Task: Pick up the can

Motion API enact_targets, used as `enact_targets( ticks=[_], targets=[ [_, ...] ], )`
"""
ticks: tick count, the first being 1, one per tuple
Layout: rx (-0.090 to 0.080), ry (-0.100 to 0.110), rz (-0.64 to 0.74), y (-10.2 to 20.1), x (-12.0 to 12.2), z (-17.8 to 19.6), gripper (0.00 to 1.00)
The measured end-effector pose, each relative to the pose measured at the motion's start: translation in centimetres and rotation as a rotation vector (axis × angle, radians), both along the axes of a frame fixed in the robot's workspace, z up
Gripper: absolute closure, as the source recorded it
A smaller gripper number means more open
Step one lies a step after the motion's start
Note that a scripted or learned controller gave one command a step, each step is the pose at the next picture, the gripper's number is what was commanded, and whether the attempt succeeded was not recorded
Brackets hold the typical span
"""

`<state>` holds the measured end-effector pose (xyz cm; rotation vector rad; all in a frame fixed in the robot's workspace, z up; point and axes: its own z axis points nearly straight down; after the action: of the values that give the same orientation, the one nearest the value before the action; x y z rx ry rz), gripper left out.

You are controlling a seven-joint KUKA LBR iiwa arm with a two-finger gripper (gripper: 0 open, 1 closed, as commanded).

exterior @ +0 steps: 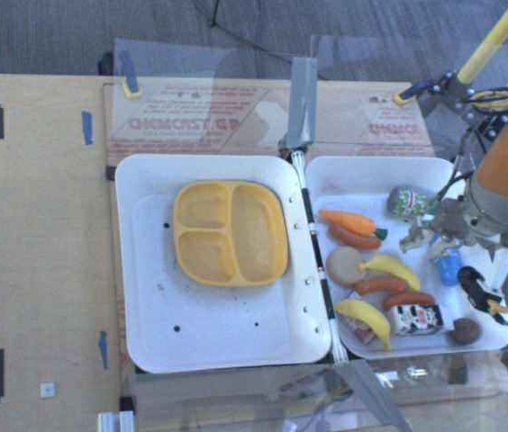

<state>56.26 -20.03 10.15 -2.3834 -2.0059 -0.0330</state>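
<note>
Left bin (137, 331) holds a yellow divided plate (231, 233); right bin (362, 171) holds toy foods. The hand (427, 232), fingers' spacing indeterminable, hovers just below the green can (409, 202), which lies near that bin's far wall.

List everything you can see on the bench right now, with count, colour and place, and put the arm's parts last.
bins: 2, white, side by side
divided plate: 1, yellow, left bin
can: 1, green and white, on its side, top of right bin
carrots: 2, orange, upper left of right bin
bananas: 2, yellow, middle and lower right bin
sausages: 2, reddish, between the bananas
round item: 1, beige, beside the upper banana
carton: 1, white with black, bottom of right bin
blue item: 1, right side of right bin
gripper: 1, grey, just below the can
arm: 1, grey with orange band, right
</note>
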Motion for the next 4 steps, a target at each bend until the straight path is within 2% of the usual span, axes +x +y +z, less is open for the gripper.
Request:
enact_targets(
  ticks=[1,2,3,4],
  targets=[
    [-0.036,-0.003,-0.296,3.9,8.6,-1.4,0.00],
    [-0.040,0.001,-0.290,3.9,8.6,-0.6,1.00],
    [-0.037,-0.008,-0.156,9.1,10.8,-1.3,1.00],
    [-0.038,-0.001,-0.160,8.9,10.6,-1.4,0.00]
  ],
)
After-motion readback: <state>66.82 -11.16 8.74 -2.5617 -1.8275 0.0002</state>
